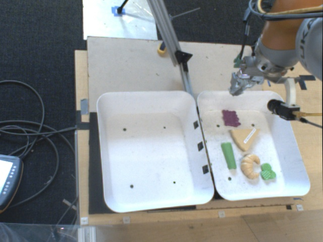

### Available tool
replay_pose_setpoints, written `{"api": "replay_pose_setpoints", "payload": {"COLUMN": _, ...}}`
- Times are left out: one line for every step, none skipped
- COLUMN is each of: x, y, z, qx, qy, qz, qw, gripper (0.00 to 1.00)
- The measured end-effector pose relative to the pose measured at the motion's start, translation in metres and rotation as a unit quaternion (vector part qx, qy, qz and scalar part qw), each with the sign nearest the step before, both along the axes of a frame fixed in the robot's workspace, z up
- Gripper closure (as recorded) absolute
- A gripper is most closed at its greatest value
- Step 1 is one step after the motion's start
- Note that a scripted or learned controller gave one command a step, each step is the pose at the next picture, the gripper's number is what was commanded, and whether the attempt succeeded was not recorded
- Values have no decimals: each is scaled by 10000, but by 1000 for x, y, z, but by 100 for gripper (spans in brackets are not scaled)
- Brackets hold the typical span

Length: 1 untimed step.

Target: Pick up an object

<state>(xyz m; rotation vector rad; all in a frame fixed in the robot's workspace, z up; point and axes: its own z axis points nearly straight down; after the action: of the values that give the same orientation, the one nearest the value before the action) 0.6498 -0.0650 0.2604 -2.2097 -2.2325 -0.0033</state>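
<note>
The gripper hangs above the far edge of the right bin, carrying nothing; whether its fingers are spread or pressed together cannot be told from this angle. Nearest below it lies a purple grape bunch, then a tan cheese wedge, a green stick, a croissant and a small green leafy piece, all loose on the bin floor, set close together. They look like light, stiff toy foods; the grape bunch seems easiest to pinch across its narrow width. The left bin sits just beside, on a pale wooden bench. Cables trail over dark carpet on the left.
</note>
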Motion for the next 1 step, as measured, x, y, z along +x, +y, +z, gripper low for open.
{"api": "replay_pose_setpoints", "payload": {"x": -10, "y": 54, "z": -12, "qx": 3, "qy": 7, "qz": 2, "qw": 10000, "gripper": 100}}
